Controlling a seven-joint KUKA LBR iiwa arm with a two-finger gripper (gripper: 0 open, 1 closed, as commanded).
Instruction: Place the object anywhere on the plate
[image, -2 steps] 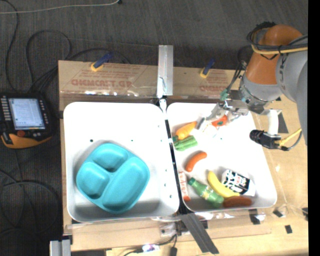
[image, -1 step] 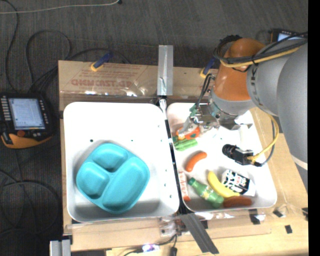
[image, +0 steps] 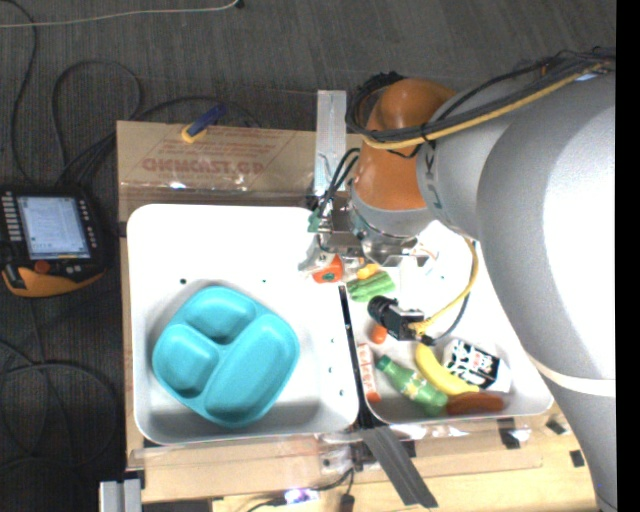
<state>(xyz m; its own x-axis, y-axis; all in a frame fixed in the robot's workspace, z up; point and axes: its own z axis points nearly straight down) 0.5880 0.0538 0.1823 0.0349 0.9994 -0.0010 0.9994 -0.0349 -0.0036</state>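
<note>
Divided plate in left bin, down-left of the claw; bottle, banana and carton in right bin, below-right of claw; teach pendant far left.

Gripper fingers largely masked by wrist; open or shut state not determinable. Small orange item at fingertips too small and blurred to be identified; grasp not confirmed. Right bin mostly covered by arm; back wall and right wall hidden. Arm cut off by right and bottom edges. Lettering on cardboard blurred, not legible. Pendant cut off by left edge.
</note>
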